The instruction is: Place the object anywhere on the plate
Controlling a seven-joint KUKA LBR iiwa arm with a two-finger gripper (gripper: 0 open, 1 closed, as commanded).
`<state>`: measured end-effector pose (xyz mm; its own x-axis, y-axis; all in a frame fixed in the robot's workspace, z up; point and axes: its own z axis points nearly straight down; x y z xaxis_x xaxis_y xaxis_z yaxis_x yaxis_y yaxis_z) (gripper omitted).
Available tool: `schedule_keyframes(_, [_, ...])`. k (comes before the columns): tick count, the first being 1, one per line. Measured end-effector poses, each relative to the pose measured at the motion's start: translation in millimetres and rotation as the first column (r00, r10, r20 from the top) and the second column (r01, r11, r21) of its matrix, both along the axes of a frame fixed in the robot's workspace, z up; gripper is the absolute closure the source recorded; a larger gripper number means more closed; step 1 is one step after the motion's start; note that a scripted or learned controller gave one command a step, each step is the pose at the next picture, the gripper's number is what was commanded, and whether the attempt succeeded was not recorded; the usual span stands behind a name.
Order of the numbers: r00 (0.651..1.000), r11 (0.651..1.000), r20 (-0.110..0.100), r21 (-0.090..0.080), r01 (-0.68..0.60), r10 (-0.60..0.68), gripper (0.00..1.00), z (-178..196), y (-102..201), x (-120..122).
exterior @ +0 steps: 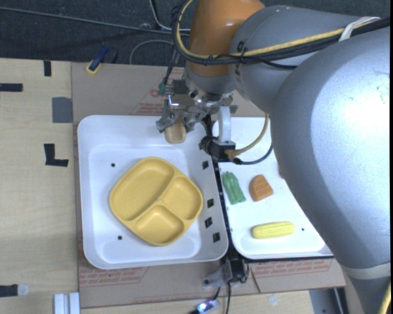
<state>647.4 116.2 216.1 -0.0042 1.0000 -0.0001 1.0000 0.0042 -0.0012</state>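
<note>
A small tan rounded object (175, 133) is seen clamped betw. the fingers of the two-finger gripper (175, 128), above the left white bin (92, 175), just beyond the yellow divided plastic plate (156, 200).

open floor around the plate, crowded far edge

the yellow plate (156, 200) sits mid-bin in the left bin (95, 175), with bare white floor on its left, near and far sides. the gripper (177, 124) and a tan object (175, 133) at its tip crowd the far edge. the arm (314, 110) overhangs much of the right bin (295, 246), where a green piece (234, 188), an orange piece (261, 188) and a corn cob (272, 229) lie apart with gaps between them.
</note>
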Motion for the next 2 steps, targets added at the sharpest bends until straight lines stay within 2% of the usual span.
schedule_keyframes(1, [1.0,1.0,-0.002,-0.002,0.004,-0.004,1.0,-1.9,-0.9,-10.5])
schedule_keyframes(2, [1.0,1.0,-0.001,-0.001,0.003,-0.003,0.0,-1.7,-0.7,-10.1])
